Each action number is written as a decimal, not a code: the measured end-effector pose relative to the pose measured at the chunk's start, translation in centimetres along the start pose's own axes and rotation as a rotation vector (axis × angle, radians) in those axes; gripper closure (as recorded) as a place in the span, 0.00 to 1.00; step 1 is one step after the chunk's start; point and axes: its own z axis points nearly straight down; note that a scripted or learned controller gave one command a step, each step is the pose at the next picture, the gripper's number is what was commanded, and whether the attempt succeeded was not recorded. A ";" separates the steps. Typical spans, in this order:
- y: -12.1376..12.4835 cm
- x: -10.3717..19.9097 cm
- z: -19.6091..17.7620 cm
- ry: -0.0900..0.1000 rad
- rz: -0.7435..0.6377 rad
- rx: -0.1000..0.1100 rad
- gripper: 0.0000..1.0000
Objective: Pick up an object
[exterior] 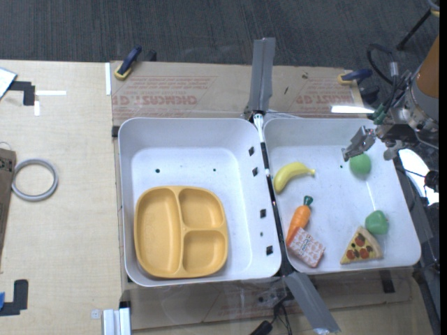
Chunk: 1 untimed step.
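Pincer [371,147] hangs low from the right.

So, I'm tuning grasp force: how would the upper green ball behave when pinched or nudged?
The upper green ball looks round and smooth, so it would probably roll across the right bin's flat floor if nudged. It may squirt sideways from an off-centre pinch. It looks like toy food, so likely light. The pincer is just above it.

Left bin [133,145] bearing a yellow three-compartment plate [181,231]. Outside the bins, on the pale bench [63,257] at far left, a roll of grey tape [33,180] lying flat. Cardboard sheet [181,93] behind the bins, held by blue-and-yellow clamps at its left [128,63] and right [355,76] corners. Grey divider post [262,72] standing between the bins.
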 end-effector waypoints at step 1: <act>-6.1 3.2 6.1 0.000 -0.106 -0.001 0.00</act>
